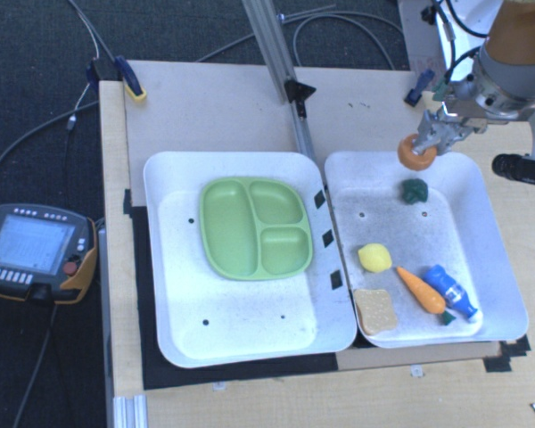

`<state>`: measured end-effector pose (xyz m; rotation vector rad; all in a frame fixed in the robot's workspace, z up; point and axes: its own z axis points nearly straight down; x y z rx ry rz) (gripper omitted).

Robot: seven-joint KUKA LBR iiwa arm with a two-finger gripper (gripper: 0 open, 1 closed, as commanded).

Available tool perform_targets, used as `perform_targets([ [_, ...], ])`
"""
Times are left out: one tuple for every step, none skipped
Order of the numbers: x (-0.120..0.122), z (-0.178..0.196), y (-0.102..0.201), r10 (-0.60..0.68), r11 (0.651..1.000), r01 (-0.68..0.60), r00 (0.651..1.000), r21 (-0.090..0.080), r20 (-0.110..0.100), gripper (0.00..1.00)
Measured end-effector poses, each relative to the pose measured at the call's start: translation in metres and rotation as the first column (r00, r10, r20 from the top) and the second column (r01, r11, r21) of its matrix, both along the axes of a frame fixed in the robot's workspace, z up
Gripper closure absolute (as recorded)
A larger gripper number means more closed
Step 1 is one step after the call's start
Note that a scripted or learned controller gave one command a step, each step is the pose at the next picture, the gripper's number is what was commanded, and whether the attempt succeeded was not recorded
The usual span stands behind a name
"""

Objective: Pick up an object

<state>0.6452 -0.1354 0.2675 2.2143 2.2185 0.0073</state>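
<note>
My gripper (425, 143) hangs over the far edge of the right bin (490, 212), its fingers shut on an orange round object (415, 155) held above the bin rim. Lower in the right bin lie a dark green lump (415, 191), a yellow lemon-like piece (374, 258), an orange carrot (420, 291), a blue bottle (451, 292) and a tan bread slice (375, 310). The left bin (174, 239) holds a green divided plate (256, 227).
A metal pole (272, 34) slants up from between the bins at the back. A teach pendant (36, 254) lies on the floor at the left. Cables run across the dark floor behind the bench.
</note>
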Motion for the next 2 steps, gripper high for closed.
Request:
perform_targets([
  [0.003, -0.005, 0.046, 0.004, 1.000, -0.004, 1.000, 0.004, -0.008, 1.00],
  [-0.003, -0.020, 0.105, 0.005, 1.000, -0.005, 1.000, 0.005, -0.011, 1.00],
])
